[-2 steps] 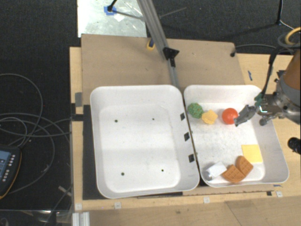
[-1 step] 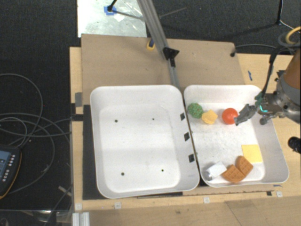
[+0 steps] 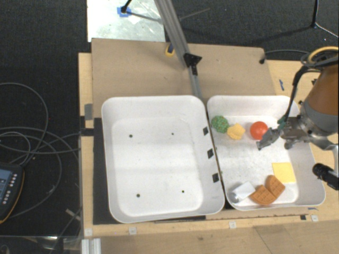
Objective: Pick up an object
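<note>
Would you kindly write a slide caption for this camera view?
Grey KUKA arm's gripper hovers beside a round red toy tomato in the right shallow white bin.

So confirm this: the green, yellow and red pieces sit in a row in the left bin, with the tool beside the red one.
Wrong bin. The camera view shows the green piece, yellow piece and red piece in a row in the right bin, with the tool beside the red one.
</note>
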`<state>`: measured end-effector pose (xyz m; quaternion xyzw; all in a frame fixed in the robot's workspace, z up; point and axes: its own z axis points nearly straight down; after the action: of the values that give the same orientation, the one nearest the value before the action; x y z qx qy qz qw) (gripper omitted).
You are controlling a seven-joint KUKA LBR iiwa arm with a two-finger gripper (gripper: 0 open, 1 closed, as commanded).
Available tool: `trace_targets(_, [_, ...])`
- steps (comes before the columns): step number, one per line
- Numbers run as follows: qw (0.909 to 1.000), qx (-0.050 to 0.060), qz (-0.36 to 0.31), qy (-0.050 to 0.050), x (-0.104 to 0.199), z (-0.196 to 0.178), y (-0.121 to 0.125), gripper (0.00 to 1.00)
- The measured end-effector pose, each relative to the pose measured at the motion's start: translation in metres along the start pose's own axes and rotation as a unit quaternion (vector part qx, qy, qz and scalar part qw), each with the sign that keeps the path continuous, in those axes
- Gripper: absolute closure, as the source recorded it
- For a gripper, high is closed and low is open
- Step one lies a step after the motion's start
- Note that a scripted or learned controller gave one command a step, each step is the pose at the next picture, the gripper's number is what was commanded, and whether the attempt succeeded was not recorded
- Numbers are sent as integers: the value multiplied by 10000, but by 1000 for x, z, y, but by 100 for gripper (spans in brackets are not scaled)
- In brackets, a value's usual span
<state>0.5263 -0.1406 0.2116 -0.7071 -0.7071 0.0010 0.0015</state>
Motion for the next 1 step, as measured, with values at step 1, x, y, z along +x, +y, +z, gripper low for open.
trace_targets(1, [10000, -2, -5, 3, 5, 44, 4, 0])
